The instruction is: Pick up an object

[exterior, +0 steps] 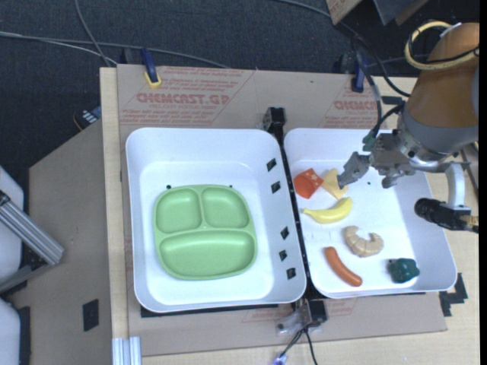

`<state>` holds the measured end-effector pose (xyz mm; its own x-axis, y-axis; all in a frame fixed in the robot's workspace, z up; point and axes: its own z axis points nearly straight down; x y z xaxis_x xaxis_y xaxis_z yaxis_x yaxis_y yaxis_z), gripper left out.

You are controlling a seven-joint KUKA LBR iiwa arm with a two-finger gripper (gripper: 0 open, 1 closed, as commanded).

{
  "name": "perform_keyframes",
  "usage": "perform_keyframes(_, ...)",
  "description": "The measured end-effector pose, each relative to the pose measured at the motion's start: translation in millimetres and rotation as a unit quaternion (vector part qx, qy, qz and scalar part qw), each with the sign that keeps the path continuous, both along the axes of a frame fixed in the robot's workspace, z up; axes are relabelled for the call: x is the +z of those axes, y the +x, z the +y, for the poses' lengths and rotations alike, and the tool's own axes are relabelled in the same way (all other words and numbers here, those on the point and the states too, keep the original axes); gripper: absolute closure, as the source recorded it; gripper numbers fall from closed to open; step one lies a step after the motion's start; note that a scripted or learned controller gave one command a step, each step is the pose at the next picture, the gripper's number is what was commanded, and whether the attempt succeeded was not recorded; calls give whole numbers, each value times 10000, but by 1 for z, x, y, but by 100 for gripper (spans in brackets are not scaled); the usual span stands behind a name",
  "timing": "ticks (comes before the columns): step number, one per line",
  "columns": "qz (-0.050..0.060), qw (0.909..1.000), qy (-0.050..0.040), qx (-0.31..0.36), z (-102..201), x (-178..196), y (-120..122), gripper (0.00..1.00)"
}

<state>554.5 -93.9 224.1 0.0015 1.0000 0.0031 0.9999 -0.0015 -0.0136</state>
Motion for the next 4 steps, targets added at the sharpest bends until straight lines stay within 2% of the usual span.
perform_keyframes(1,-52,10000,-7,11,0,5,2,0)
perform_keyframes(2,-27,10000,-7,6,-6,-42,7,0)
perform_keyframes(3,-22,10000,0,10,2,-103,10,0)
perform_keyframes(4,-34,10000,-4,7,3,-142,9,0)
